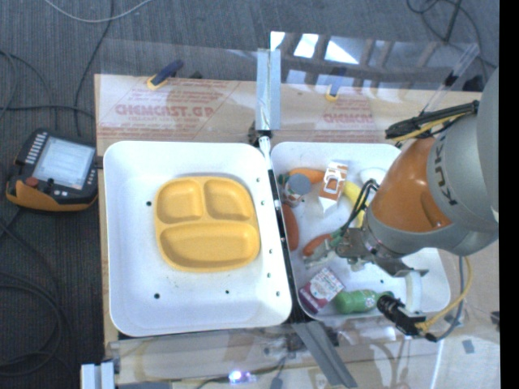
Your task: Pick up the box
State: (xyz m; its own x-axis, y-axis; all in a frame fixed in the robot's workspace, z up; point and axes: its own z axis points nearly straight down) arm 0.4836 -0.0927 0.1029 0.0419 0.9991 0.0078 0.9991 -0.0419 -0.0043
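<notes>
Near right bin's back, box (334,178), seemingly upright.

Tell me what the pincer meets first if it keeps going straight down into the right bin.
Probably the box, which lies just below-left of the pincer; the carrot sits close by too. Depth is unclear from this slanted view.

Tray (208,222) lies in left bin (130,298); box (334,177) and clutter in right bin (438,286), arm (422,193) over it.
</notes>
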